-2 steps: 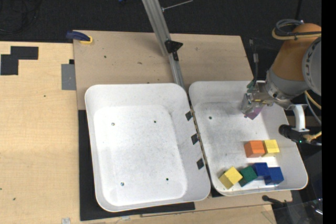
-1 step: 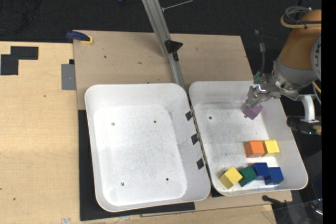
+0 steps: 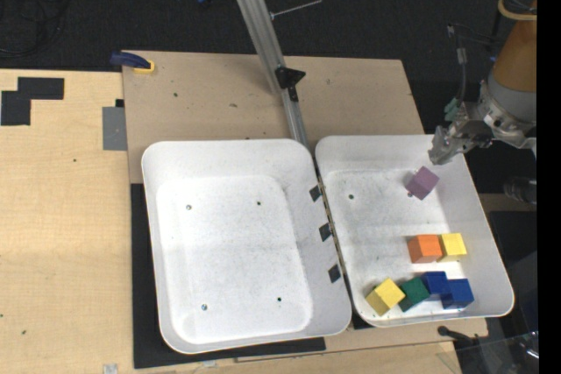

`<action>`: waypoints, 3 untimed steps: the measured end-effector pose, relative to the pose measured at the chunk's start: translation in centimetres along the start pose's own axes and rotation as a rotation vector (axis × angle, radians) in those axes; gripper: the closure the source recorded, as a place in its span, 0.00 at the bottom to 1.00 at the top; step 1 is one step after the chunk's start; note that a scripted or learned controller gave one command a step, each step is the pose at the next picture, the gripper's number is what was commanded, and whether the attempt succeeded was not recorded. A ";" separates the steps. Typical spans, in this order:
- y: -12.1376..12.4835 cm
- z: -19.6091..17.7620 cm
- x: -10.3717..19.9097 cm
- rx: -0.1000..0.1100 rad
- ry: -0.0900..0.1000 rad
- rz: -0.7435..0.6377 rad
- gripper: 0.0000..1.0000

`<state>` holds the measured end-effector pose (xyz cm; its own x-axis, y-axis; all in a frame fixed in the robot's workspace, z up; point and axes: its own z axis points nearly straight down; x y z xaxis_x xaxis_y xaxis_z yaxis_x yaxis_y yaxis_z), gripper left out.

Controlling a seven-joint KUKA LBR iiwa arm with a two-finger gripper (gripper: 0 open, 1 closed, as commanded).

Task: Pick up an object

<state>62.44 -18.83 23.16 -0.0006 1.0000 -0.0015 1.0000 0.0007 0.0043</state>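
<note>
Blocks all lie in the right bin [image 3: 491, 228], while the left bin [image 3: 175, 188] next to it holds none. Going rightward I see a yellow block [image 3: 384, 296], a green block [image 3: 415, 290], a purple block [image 3: 422, 182] and an orange block [image 3: 427, 248]. My gripper [image 3: 444, 144] hangs just above the purple one; I cannot tell its finger state. I judge this the approach step: next, descend squarely over it.
</note>
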 end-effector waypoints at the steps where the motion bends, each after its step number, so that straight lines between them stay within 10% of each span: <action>1: 0.0 0.2 0.0 0.005 0.001 -0.003 1.00; 3: -3.6 -0.4 9.2 0.009 0.004 -0.002 1.00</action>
<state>58.79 -9.60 23.57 -0.0027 1.0000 0.0026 1.0000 0.0027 -0.0045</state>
